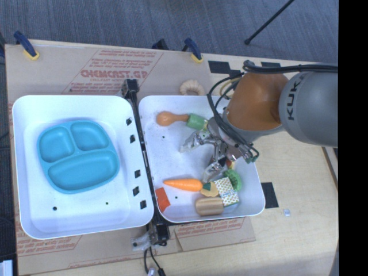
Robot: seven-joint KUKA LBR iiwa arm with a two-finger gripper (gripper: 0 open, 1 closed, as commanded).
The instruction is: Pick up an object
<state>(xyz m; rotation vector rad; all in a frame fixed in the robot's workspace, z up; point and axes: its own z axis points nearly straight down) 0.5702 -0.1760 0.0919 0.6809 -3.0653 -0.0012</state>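
Observation:
My gripper point(204, 156) is down in the right bin point(150, 154), under the orange wrist band. Its two metal fingers point(192, 142) stand apart, open, with nothing between them. An orange carrot point(184, 184) lies just below the gripper. A green piece point(233, 180) and a patterned box point(227, 193) sit right beside the lower finger. A tan cylinder point(209, 206) and a red block point(163, 200) rest along the bin's front wall. An orange-and-green toy point(181, 119) lies at the back of the bin.
The left bin point(23, 171) holds a blue divided plate point(77, 154). A wooden ring point(191, 88) lies on the cardboard behind the right bin. Blue clamps point(194, 49) grip the back edge of the board. Black cables loop around the wrist.

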